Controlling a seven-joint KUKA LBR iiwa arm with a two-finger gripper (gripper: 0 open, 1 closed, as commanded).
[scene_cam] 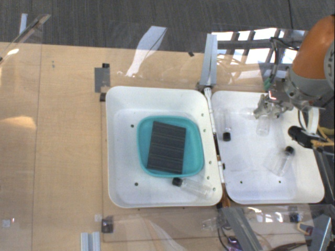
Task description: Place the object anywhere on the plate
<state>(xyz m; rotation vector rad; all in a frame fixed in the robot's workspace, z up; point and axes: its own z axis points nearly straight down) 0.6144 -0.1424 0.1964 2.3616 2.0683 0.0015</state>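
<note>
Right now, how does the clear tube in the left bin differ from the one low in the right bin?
The left-bin tube lies beside the teal plate, almost level. The right-bin tube lies steeply slanted, far from the plate. Both are clear with a black cap.

Plate (194, 156): dark ridged slab (167, 147) covers centre; teal rim bare.
Right bin (246, 190): clear vials (278, 161) scattered; lower-left floor open.

Light wooden bench (52, 156); dark grey ribbed floor (131, 7) behind.
</note>
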